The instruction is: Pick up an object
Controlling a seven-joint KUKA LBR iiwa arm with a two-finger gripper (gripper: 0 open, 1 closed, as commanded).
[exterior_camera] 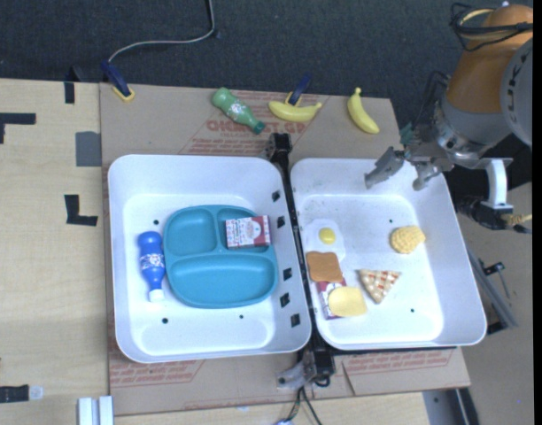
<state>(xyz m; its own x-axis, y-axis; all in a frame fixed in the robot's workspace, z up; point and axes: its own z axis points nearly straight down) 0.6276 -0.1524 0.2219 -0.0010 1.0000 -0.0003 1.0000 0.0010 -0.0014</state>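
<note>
**A:** Where's your hand right now?

**B:** My hand (402,172) hangs over the far edge of the right bin (448,321), up at twelve o'clock of that bin. The two fingers are spread apart with nothing between them.

**A:** What's nearest to pick?

**B:** The yellow waffle (406,238), at about six o'clock from my hand, near the bin's right wall. Past it, toward seven, lies the pizza slice (378,282). Out at eight sit the fried egg (326,235), the toast (323,266) and the cheese slice (346,302), packed close, toast and cheese touching a red carton (325,304) beneath.

**A:** So what can go wrong?

**B:** I judge these pieces flat and low; my fingers may close above one and come up bare, or scrape the bin floor. In the cluster I could pinch two things or knock one aside. The waffle stands alone, but it's close to the wall, so a finger might strike the rim.

**A:** And farther out?

**B:** At nine, the left bin (129,326) holds a blue tray (213,282), a milk carton (247,232) on it and a blue bottle (150,262) beside it. On the tabletop (32,237) beyond lie two bananas (362,113) and a green bottle (237,110).
</note>
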